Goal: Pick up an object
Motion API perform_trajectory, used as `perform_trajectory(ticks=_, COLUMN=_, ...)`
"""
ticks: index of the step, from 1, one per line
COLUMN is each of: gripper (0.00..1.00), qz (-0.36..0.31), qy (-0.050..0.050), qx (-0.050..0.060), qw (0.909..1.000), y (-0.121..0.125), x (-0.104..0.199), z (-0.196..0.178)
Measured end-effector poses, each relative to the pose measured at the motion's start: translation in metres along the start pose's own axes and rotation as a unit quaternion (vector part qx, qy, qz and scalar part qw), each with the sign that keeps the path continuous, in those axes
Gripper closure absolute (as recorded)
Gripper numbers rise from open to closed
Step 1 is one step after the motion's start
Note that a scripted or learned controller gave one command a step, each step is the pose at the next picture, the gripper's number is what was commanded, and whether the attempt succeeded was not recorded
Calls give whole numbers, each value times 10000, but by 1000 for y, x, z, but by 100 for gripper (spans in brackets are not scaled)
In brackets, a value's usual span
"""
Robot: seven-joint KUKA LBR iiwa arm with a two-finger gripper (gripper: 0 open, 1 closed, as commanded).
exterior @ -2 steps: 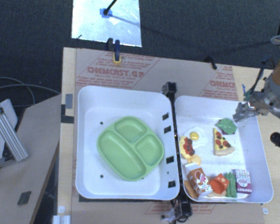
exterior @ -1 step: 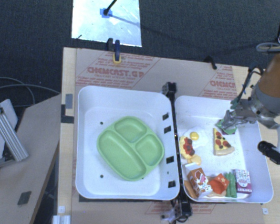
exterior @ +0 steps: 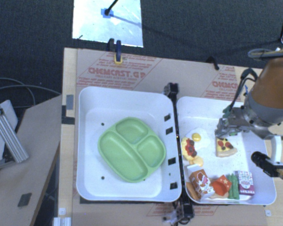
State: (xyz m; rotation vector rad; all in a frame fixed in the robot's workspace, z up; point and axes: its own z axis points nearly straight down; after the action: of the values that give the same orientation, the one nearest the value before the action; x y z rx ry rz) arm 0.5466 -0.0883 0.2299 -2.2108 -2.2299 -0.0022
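Note:
My gripper (exterior: 227, 130) hangs over the upper middle of the right bin (exterior: 259, 198), reaching in from the right under the orange-banded wrist. A toy pizza slice (exterior: 225, 149) lies on the bin floor just below it, apart from the gripper as far as I can see. Left of that sit a yellow and white egg-like toy (exterior: 196, 137) and a pastry with red berries (exterior: 189, 149). Along the bin's front edge lie a red carton (exterior: 200, 181), an orange-red toy (exterior: 221, 186), a green vegetable (exterior: 233, 184) and a red and white box (exterior: 245, 183).
The left bin (exterior: 91, 111) holds a green divided plate (exterior: 131, 149). A black divider with clips (exterior: 174, 131) runs between the bins. A black part (exterior: 266, 164) juts over the right bin's right side. A blue and yellow clamp (exterior: 117, 52) sits at the bench's back edge.

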Motion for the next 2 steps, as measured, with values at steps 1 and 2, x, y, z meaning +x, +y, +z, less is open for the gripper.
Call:
perform_trajectory(ticks=1, gripper=100, qz=0, qy=3, qx=13, qw=10000, y=-36, x=46, z=12)
perform_trajectory(ticks=2, gripper=100, qz=8, qy=-4, qx=0, qw=10000, y=-50, x=55, z=2)
